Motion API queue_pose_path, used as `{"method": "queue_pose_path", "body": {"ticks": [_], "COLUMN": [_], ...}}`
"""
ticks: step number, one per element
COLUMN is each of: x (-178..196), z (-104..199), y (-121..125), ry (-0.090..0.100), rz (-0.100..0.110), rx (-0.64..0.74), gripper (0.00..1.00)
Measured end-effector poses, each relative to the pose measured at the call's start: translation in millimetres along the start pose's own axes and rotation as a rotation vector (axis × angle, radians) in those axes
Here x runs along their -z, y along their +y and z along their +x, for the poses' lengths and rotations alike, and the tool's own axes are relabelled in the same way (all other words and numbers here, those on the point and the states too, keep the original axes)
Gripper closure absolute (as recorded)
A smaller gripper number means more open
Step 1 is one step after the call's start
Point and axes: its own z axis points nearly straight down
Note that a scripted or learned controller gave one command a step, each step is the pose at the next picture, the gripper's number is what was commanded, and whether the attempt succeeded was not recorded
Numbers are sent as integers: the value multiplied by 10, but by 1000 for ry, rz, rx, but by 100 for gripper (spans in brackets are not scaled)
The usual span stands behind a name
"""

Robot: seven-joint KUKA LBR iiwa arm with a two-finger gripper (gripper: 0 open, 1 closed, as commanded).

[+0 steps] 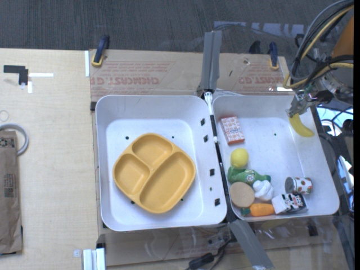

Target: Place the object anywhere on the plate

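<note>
Two shallow white bins sat side by side on a pale wooden counter (45, 151), seen from above at a slant. The left bin (107, 167) held a yellow plate (154, 173) with three compartments, lying near the middle of the bin and turned at an angle. Nothing lay on the plate.

The right bin (281, 145) held several small things. A red and white snack box (232, 130) lay near its upper left. Below it sat a yellow lemon (239, 157), and just under the lemon a green leafy toy vegetable (245, 175). A round tan cookie (242, 194) touched the green piece from below, with a white knobbly item (262, 189) beside it and an orange carrot (261, 210) at the bin's lower rim. Further right lay a small printed can (298, 184) on its side and a small printed carton (291, 202) just below it.

The grey arm (332, 75) reached in from the right, with bundled cables curving above it. Its tool (299, 107) hung over the upper right corner of the right bin. A yellow banana (301, 125) sat directly under the tool, touching or nearly touching its tip, against the bin's right wall. Whether the banana was between the fingers could not be told, nor whether the tool was open or closed. The banana was well apart from the plate, in the other bin.
</note>
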Motion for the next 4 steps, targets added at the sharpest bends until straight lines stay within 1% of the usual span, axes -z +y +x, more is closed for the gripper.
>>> {"method": "queue_pose_path", "body": {"ticks": [1, 2, 3, 4], "x": [-493, -62, -45, -63], "z": [965, 1715, 2422, 2947], "y": [-103, -294, -567, -542], "ry": [0, 2, -7, 0], "rz": [-4, 2, -1, 3], "rx": [62, 63, -150, -287], "gripper": [100, 100, 100, 100]}}
